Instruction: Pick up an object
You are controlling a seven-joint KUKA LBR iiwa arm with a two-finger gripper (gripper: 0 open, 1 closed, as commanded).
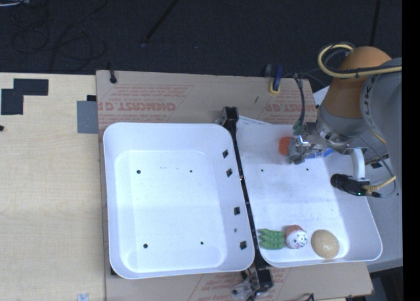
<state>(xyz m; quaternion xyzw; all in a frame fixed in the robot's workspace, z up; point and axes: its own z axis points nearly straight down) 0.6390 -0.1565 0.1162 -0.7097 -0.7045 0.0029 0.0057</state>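
The arm reaches in from the right over the right bin [308, 191]. Its gripper [298, 151] is low at the bin's far side, right beside a small orange-red object [285, 145] that sits just left of it. A bit of blue [326, 153] shows under the wrist. Along the bin's near edge lie a green object [270, 238], a white ball with red and dark spots [296, 237] and a tan egg-shaped object [325, 243].
The left bin [170, 198] stands beside the right one, with a black divider [239, 188] between them. Both rest on a cardboard sheet [184, 96]. A black cable end [351, 185] hangs off the arm over the right bin's right rim.
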